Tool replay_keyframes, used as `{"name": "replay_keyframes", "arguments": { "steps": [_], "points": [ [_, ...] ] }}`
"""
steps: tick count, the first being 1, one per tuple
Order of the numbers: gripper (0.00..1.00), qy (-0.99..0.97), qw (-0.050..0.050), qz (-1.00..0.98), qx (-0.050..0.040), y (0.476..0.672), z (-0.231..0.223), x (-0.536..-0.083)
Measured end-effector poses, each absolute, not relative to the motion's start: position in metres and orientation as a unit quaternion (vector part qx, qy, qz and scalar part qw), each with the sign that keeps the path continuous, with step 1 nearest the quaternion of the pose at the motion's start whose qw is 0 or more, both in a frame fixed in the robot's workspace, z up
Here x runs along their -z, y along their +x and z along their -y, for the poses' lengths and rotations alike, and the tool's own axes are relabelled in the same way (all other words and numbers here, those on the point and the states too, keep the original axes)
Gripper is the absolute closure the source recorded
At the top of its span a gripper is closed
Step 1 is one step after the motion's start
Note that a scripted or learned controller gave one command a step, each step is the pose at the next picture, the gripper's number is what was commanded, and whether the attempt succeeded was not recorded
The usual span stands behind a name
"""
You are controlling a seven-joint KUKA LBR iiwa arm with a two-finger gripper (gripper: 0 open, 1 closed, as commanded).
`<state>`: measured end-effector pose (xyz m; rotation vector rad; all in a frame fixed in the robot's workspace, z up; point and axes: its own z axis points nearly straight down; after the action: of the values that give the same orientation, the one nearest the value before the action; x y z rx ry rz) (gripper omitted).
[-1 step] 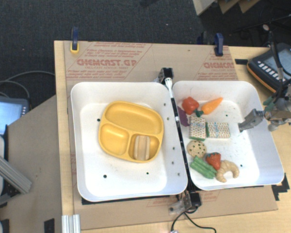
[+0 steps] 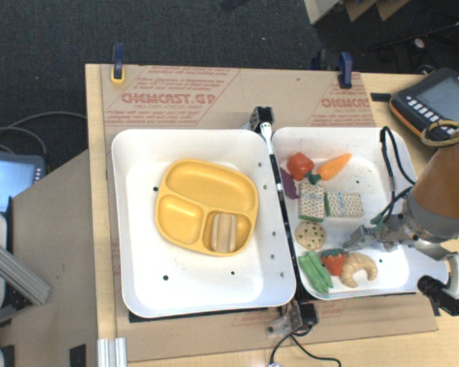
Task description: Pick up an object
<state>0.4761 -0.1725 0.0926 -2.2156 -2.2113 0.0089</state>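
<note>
The right bin (image 2: 367,138) holds several toy foods: a red pepper (image 2: 299,165), an orange carrot (image 2: 335,166), two speckled squares (image 2: 312,203) (image 2: 344,204), a round cookie (image 2: 310,235), green beans (image 2: 314,271), a small red strawberry (image 2: 333,262) and a tan croissant (image 2: 358,269). My gripper (image 2: 361,237) reaches in from the right and hangs low over the bin, just above the croissant and right of the cookie. Nothing shows held in it.
In the left bin (image 2: 130,228) lies a yellow divided plate (image 2: 191,197) with a tan bread roll (image 2: 223,232) in its lower right compartment. A black cable (image 2: 388,155) loops over the right bin's far side. A handheld controller (image 2: 436,105) sits at the bench's right edge.
</note>
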Motion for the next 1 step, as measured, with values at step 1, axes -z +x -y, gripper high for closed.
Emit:
{"name": "replay_keyframes", "arguments": {
  "steps": [1],
  "points": [
    [0.0, -0.704, -0.003, 0.71, 0.0025, 0.5372, 0.0981, -0.0858]
  ]
}}
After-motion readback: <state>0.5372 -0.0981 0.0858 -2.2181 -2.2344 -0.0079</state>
